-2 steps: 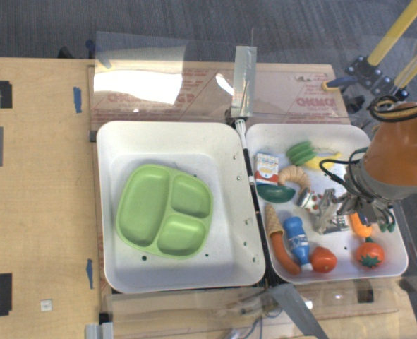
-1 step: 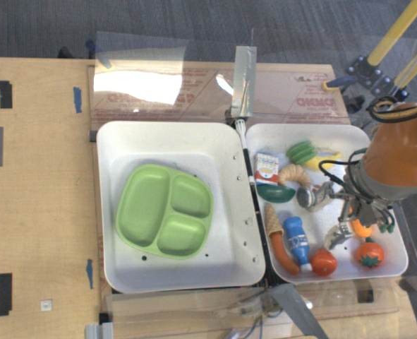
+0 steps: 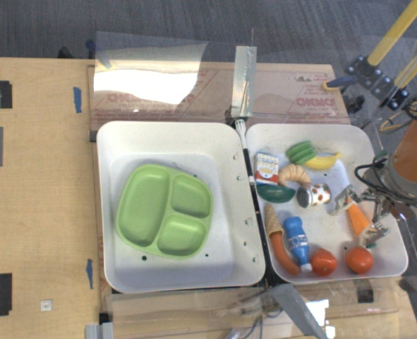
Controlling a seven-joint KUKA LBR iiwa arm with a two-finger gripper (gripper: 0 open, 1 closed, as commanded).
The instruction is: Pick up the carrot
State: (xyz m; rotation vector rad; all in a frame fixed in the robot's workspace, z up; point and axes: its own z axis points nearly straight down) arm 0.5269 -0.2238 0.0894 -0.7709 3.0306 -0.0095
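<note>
- The fingers (image 3: 363,221) straddle the carrot (image 3: 358,218), clamped on it near the right bin's (image 3: 395,263) right edge.
- The carrot is a short orange wedge, tilted, narrowing toward the bin's front edge.
- A tomato (image 3: 360,260) lies just beside it, toward the front-right corner.

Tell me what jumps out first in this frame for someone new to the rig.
The big green divided plate sits alone in the left bin. The right bin is a crowded jumble of toy food: two red tomatoes along its near edge, a blue bottle, a croissant. At that bin's right side the end effector is down at the orange carrot.
</note>
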